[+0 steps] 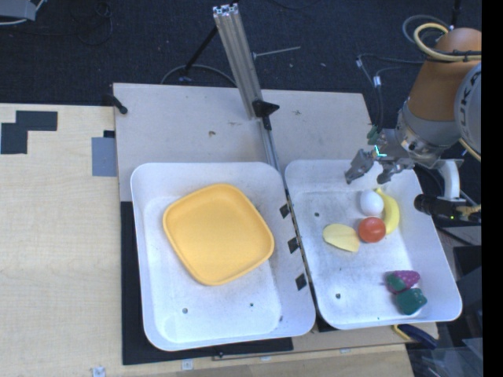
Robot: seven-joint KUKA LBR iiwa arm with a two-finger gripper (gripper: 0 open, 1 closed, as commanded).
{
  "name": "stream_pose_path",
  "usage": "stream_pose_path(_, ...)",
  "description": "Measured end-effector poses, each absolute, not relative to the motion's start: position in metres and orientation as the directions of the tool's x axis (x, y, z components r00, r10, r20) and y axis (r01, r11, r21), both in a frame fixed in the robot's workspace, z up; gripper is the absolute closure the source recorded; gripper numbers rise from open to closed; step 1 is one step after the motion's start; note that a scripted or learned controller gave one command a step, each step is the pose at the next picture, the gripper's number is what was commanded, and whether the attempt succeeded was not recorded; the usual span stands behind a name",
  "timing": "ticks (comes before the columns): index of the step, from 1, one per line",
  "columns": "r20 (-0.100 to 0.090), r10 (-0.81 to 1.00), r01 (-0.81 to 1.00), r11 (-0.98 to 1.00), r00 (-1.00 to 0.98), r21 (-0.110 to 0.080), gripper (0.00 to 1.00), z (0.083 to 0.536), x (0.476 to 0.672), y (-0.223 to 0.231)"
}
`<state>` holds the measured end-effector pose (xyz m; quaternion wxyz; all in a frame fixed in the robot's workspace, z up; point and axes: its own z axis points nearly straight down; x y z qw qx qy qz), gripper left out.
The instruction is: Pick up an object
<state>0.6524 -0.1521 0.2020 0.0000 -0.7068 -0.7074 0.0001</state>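
My gripper hangs open above the far edge of the right bin, with nothing between its fingers. Just below it lies a white egg beside a banana. A red tomato touches a yellow lemon-shaped piece. Near the front right corner sit a purple piece and a green piece.
The left bin holds a yellow square plate. A slanted metal rail rises behind the bins. Black clips line the seam between the two bins.
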Motion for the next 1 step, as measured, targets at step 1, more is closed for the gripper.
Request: stream_pose_path(1, 0.000, 1.000, 1.000, 0.001, -0.001, 0.000, 0.00, 0.2020, 0.6524, -0.1521)
